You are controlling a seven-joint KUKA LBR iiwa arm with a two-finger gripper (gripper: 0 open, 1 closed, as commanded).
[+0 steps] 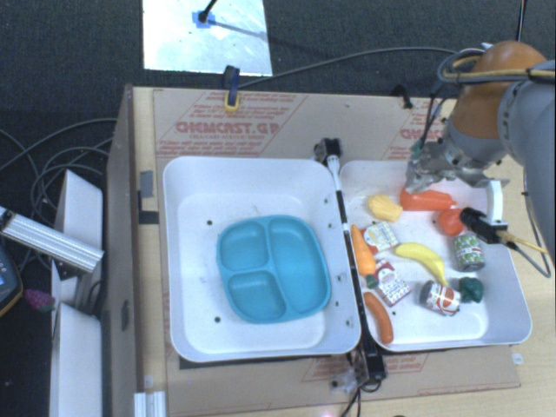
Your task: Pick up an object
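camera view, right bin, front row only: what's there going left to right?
Sausage → small carton → red-labelled can → dark green piece

Glossy blue plastic tray (274, 268)

Rounded grey metal arm casing (532, 115) at far right, with a glossy orange band (499, 81) bulging above the wrist. Thin pale cables looped beside the orange band. Dull grey metal gripper (423, 174) below, small and angular.
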